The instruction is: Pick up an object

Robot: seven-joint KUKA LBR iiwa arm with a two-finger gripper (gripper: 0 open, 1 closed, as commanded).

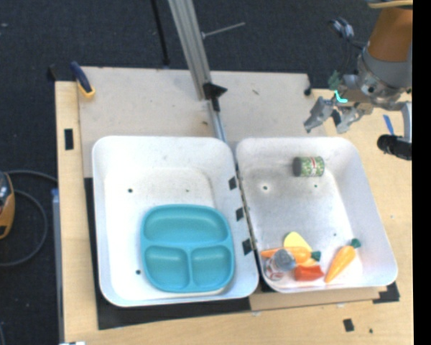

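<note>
The gripper [332, 116] hung spread and empty just beyond the right bin [368, 185], apparently staged above the small can [309, 166].

Right bin [366, 192]: I see wide bare floor through its middle, open from above. A small can [309, 166] lies alone near the far wall, room all round it. The near corner is crowded, with a carrot [340, 262], a yellow piece [297, 244] and red bits packed together. Left bin [111, 185]: a blue divided tray [187, 248] takes the near half. A slanted metal post [192, 38] stands behind the bins.
</note>
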